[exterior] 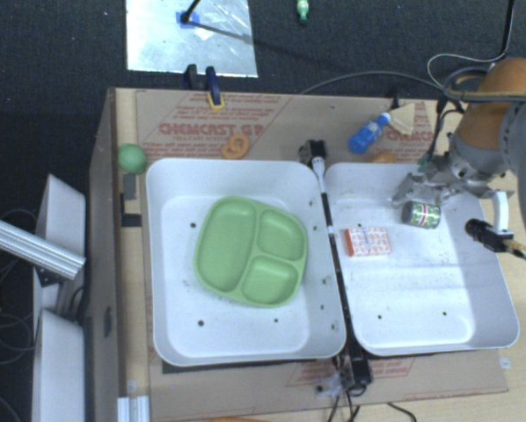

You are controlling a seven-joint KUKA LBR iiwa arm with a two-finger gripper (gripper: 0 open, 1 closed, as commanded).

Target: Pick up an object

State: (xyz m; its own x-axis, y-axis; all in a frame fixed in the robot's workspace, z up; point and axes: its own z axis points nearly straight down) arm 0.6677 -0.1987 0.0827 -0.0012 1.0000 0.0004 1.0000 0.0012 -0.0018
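Pincer (pixel 424 196) hangs low at the far end of the right bin (pixel 439 315), directly over a small can (pixel 421 214), and so close that the two seem to touch. The can is green and silver and lies on its side on the bin floor. Whether the pincer is wide, narrow or closed on the can I cannot tell, since the wrist and its grey hardware cover the spot where they would meet.

Taking the can as the mark: a red-and-white patterned card (pixel 368 241) lies flat near it, toward the view's lower left, apart from it and in the same bin. Further left of the can, past the seam between the bins, sits the left bin (pixel 184 323), which holds a green divided plate (pixel 250 251) with three compartments. Beyond the can, outside the bin on the brown bench (pixel 272 112), a blue bottle (pixel 369 134) lies tilted. Well to the can's left, by the far corner of the left bin, rests a green ball (pixel 131 157), and an orange ring (pixel 235 146) lies on the bench between ball and bottle.
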